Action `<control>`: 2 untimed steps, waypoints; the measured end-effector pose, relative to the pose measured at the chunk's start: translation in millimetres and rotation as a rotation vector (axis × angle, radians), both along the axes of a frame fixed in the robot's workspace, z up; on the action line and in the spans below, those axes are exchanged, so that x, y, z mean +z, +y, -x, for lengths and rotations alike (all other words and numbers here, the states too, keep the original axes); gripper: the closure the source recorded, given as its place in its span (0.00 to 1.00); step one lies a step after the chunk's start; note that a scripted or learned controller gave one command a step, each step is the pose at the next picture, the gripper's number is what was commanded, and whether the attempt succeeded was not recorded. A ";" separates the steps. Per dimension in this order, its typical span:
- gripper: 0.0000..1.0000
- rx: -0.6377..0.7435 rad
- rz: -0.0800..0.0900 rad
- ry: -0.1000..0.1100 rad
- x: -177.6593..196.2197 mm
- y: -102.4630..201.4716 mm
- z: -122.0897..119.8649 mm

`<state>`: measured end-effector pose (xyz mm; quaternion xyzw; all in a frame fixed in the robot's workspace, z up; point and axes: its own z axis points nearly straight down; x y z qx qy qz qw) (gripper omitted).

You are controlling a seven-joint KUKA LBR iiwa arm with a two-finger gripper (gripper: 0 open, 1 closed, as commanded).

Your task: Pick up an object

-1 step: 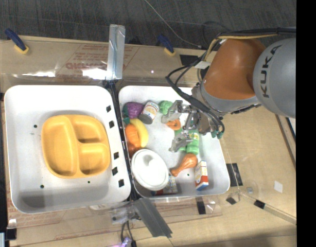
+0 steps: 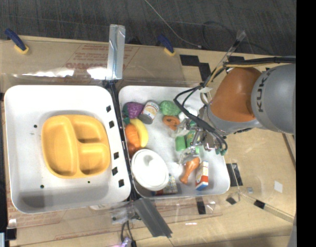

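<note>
Two glossy white bins [image 2: 60, 94]; gripper [image 2: 195, 144] among smooth plastic toys, its grip impossible to tell.

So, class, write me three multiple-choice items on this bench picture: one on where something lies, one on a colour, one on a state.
1. Where does the yellow divided tray lie?
A. in the left bin
B. in the right bin
C. on the floor

2. What colour is the band above the arm's wrist?
A. blue
B. orange
C. green

3. How does the white bowl sit?
A. hanging from the arm
B. on the yellow tray
C. resting in the right bin

Answers:
1 A: the tray sits alone in the left bin.
2 B: the orange band shows above the gripper.
3 C: the bowl lies among the clutter near the front of the right bin.
</note>
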<state>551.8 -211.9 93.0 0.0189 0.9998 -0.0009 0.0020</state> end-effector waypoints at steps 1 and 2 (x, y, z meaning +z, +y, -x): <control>0.00 -0.068 -0.002 0.001 0.1 4.4 30.8; 1.00 -0.059 -0.001 -0.003 11.4 6.0 28.1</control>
